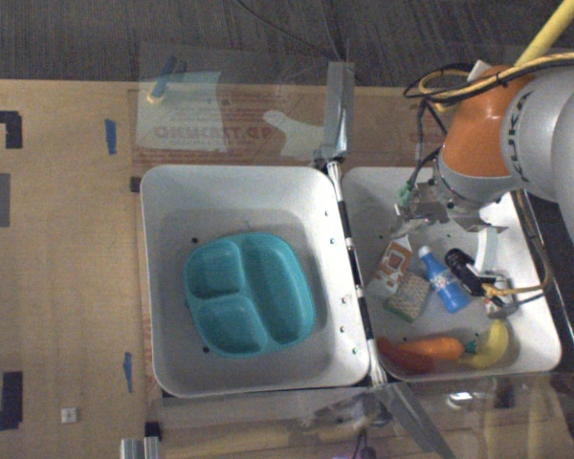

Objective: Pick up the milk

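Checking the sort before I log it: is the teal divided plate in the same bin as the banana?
No: the teal plate lies in the left bin, the banana in the right bin.

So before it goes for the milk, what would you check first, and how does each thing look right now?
1. Milk in view: ok. The small milk carton lies in the right bin, near its left side.
2. Milk free on top: ok, nothing lies over it.
3. Room around it: not ok. A speckled packet touches its lower edge and the blue bottle lies close on its right.
4. Pincer over the milk: not ok. The pincer hangs above and right of the carton.
5. Pincer free of load: cannot tell.
6. Other clutter: ok. The carrot and banana lie apart at the bin's near edge.
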Robot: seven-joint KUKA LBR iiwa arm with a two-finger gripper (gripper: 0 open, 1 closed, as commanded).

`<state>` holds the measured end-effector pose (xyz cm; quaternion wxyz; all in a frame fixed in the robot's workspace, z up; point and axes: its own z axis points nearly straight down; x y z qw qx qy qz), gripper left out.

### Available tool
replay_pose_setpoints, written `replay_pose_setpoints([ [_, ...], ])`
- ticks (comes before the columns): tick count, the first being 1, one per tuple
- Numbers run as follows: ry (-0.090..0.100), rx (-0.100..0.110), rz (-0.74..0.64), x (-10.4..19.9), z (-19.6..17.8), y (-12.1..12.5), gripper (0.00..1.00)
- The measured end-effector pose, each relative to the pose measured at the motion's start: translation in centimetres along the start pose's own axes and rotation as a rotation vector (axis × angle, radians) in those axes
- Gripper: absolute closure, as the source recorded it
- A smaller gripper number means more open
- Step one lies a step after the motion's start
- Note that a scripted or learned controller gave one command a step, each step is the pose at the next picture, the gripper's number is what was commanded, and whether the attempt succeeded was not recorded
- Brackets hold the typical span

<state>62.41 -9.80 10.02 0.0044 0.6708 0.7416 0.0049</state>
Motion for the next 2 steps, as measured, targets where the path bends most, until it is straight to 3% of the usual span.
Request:
replay_pose_setpoints([
  [1,-0.001,0.010,0.093,3.8,-8.6,-3.3,1.00],
  [2,0.004,0.015,-0.279,7.8,-10.0,-11.2,1.00],
])
